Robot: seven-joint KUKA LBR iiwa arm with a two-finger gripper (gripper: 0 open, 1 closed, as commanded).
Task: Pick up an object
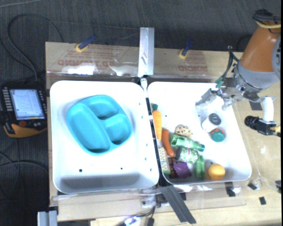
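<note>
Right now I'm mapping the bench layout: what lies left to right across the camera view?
Teach pendant → blue divided tray → carrot → green bottle → gripper → arm's orange band.

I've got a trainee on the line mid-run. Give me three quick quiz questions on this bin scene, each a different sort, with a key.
1. True or false: the blue divided tray lies in the right bin.
2. Multiple choice: the gripper hangs over which part of the right bin? A) far right part B) near left corner C) the wall between the bins
3. Fill in: the round orange fruit lies near the right bin's ____ edge, beside the purple item.

Key: 1 false, it lies in the left bin. 2 A. 3 near (the camera-side edge).
</note>
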